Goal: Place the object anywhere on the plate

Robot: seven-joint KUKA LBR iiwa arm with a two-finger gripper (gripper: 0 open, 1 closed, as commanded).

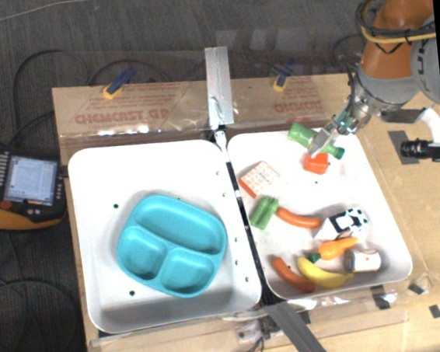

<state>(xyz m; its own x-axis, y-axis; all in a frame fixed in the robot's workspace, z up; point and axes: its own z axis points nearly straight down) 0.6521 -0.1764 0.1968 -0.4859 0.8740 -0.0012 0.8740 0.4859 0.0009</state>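
Note:
A teal plate [172,245] with three compartments lies in the left bin [108,300] with nothing on it. My gripper [327,141] reaches down into the back of the right bin [384,216]. It hangs just above a small orange-red toy [316,163] and beside a green toy [301,134] at the back wall. A bit of green [336,152] shows by the gripper's tip. Whether anything is held is too small to tell.
The right bin also holds a pink-and-white card [258,177], a green block [263,211], a carrot [297,218], a black-and-white toy [347,221], a banana [324,271], a sausage [288,273] and a small can [366,258]. A divider rail [237,201] runs between the bins.

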